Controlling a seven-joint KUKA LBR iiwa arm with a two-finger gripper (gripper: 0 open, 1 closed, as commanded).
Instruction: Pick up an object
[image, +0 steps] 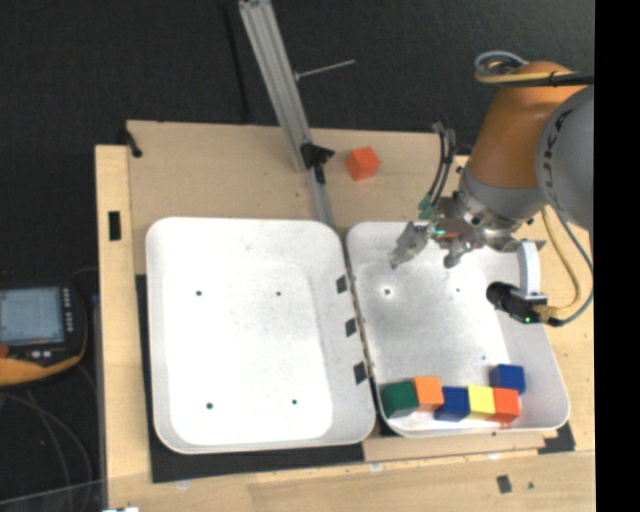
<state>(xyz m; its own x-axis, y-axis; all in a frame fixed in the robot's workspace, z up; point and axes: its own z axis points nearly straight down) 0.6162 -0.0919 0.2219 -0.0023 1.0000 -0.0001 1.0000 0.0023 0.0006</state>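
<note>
The end effector (431, 244) is seen above the far part of the right bin (440, 310), its two fingers (405, 245) spread apart with nothing between them (the bin floor shows in the gap). A row of blocks is gathered along the near edge of that bin: a green block (399, 397), an orange block (429, 390), a blue block (454, 402), a yellow block (482, 400), a red-orange block (506, 403) and a second blue block (508, 377) just behind it. One more orange cube (362, 163) is found on the surface (200, 170) beyond both bins, well apart from the rest, while the left bin (250, 330) lies beside the right one.
</note>
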